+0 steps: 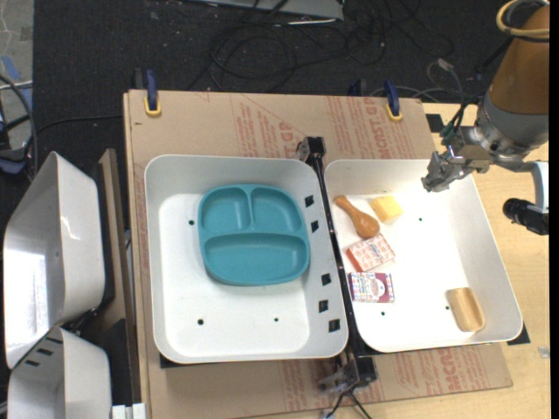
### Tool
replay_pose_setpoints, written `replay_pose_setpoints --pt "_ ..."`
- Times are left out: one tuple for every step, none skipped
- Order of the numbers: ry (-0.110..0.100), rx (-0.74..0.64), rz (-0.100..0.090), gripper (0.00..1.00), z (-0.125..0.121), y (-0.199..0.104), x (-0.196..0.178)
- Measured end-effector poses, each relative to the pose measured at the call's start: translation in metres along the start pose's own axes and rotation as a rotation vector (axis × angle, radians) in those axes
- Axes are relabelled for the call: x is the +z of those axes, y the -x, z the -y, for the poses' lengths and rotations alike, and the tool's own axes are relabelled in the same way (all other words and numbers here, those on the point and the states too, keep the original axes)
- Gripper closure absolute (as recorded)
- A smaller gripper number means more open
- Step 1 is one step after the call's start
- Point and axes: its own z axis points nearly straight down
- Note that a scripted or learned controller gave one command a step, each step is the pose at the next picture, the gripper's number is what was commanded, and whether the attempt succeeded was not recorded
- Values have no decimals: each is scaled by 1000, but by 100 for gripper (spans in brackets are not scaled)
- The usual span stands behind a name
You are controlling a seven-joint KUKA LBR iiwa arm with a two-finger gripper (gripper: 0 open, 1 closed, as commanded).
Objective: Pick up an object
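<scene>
Spare white tubs (52, 260): stood off the bench at the far left, well apart from everything else
Cardboard sheet (262, 120): lay under both bins, held at its far edge by two yellow clamps (153, 103)
Left bin (166, 260): held one thing, a teal divided plate (254, 234), flat on the floor slightly toward the far side, three compartments facing up
Divider between bins (325, 234): black clips ran along the shared rims
Right bin (498, 260): held five small items, four clustered near its left wall, one near the right front corner
Wooden spoon-like piece (357, 216): lay slanted by the left wall, rounded end toward the front
Yellow block (387, 208): sat just beside the wooden piece, on its right
Two red-and-white packets (370, 253): lay in front of the wooden piece, one just behind the other (371, 286), near the left wall
Tan bread-like roll (465, 308): lay alone near the right front corner, well apart from the cluster
Gripper (437, 175): hung over the far edge of the right bin, apart from every item, nothing seen between the fingers; how far open could not be told
Arm (520, 85): reached in from the right, orange band above the grey wrist
</scene>
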Motion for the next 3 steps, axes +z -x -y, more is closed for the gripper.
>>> replay_pose_setpoints --pt "-1 -2 -1 100 2 -54 12" --pt "0 -2 -1 100 4 -104 5" --pt "-2 -2 -1 100 21 -153 2"
